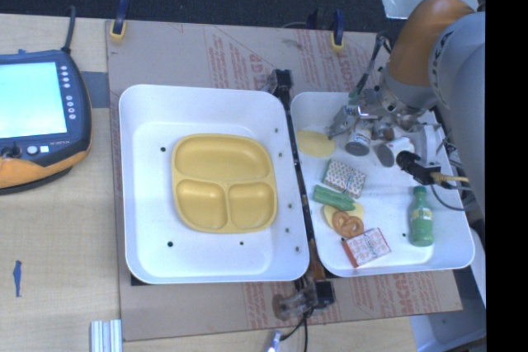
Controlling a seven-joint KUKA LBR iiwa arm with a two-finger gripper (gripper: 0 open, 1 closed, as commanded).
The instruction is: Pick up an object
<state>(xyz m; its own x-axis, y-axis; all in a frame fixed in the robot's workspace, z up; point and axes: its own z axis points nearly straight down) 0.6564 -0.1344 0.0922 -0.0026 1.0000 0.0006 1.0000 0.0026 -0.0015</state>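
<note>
My gripper [371,149] hangs over the far part of the right bin [458,260], below the orange-banded wrist. Its two grey fingertips [357,147] stand apart, and only white bin floor shows between them, so it is open and holds nothing. Just left of it lies a pale yellow round piece [314,143]. In front of it sit a checkered packet [344,176] and a green oblong piece [332,197]. Farther forward are a yellow disc with a pretzel on it [346,221] and a red-and-white packet [366,246]. A green bottle [421,217] lies at the right.
The left bin [140,260] holds a yellow divided tray [223,181]. A teach pendant [37,111] rests on the bench at far left. Clamps stand at the cardboard's far edge. Cables trail beside the gripper toward the right bin's right wall.
</note>
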